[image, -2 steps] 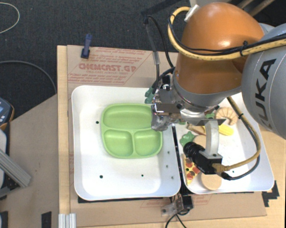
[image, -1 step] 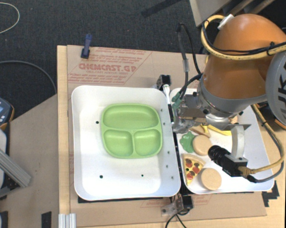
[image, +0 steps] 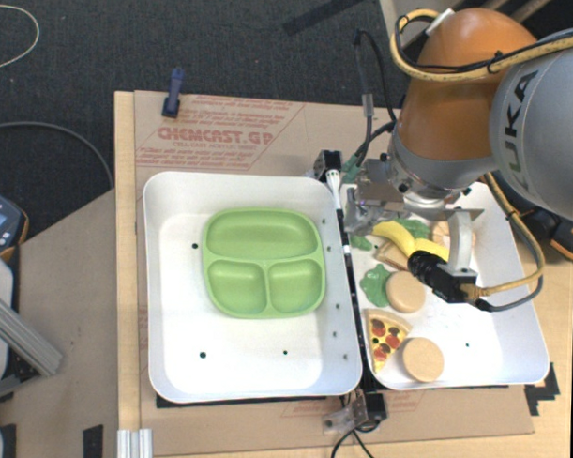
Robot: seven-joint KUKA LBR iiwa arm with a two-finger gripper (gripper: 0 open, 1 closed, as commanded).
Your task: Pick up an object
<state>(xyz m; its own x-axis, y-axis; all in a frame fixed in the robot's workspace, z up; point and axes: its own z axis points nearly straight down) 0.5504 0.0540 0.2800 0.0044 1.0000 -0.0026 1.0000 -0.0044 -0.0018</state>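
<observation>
My gripper hangs under the grey wrist and orange band, low over the back of the right bin. Just below it lies a yellow toy banana, partly hidden by the arm. A green leafy piece and a round tan biscuit sit in front of the banana. Nearer the front are a pizza slice and a second round tan biscuit. The wrist covers whatever lies straight beneath the gripper.
The left bin holds a green divided plate. A black cable plug trails from the arm over the right bin. The bins stand on a cardboard sheet, with a blue clip at its back edge.
</observation>
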